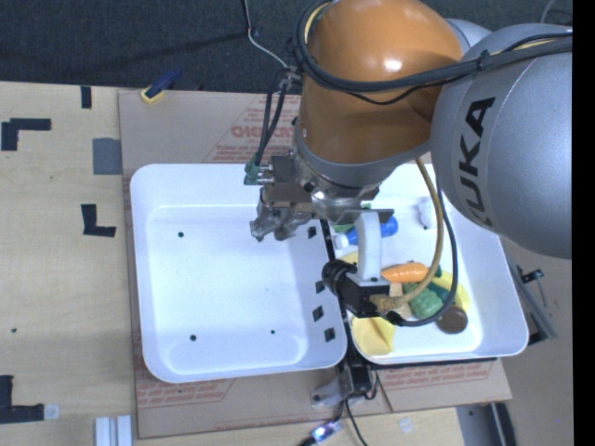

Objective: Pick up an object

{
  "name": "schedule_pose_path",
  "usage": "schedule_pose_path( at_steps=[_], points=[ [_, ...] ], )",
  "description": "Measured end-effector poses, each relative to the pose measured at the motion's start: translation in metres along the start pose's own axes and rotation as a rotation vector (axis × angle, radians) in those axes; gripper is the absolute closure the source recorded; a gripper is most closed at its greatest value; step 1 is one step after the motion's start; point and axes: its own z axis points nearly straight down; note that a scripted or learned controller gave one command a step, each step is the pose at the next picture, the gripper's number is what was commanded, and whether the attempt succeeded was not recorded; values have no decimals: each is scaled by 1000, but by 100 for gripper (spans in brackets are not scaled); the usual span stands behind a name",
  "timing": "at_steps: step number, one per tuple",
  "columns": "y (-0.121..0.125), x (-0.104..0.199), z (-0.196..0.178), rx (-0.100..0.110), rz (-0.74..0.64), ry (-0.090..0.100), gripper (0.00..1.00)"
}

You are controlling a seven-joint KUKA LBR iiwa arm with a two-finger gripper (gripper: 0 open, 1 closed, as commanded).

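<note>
I see the end effector [279, 214] over the left bin [223, 295], grip state unclear, with the carrot [405, 272] lying crosswise to its right in the right bin [493, 314].

1. The arm [437, 110] covers the twelve o'clock half of the right bin [493, 342], and the picture's right edge cuts the arm off.
2. The gripper [279, 214] is too dark and small to read at its tip.
3. The pile of objects [409, 295] (orange, green, yellow, blue pieces) is partly hidden by cables [442, 268].
</note>
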Motion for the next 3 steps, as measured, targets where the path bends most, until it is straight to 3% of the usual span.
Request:
schedule_pose_path(
  at_steps=[2,3],
  points=[
    [0,-2,14,5,4,-3,100],
    [1,27,-55,-3,-1,1,100]
  ],
)
